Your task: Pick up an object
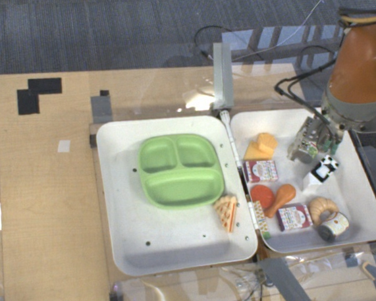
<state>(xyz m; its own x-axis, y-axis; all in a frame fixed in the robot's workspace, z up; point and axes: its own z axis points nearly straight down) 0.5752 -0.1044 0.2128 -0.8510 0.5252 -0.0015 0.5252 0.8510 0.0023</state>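
Objects fill the right bin (373, 218): cheese wedge (261, 146), two cartons, drumstick (280, 198), croissant (322, 208). Left bin (128, 248) carries a green divided plate (179, 170) and waffle piece (227, 211) by its right edge. Gripper (314, 142) hangs over the right bin's upper part.

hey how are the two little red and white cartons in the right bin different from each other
The upper carton lies near the bin's left wall, just below the cheese wedge; the lower carton lies nearer the front, beside the croissant. The upper one sits square to the bin, while the lower one is turned slightly. The lower one sits just below the chicken drumstick. Both lie flat, show a red and white printed face, and look about the same size.
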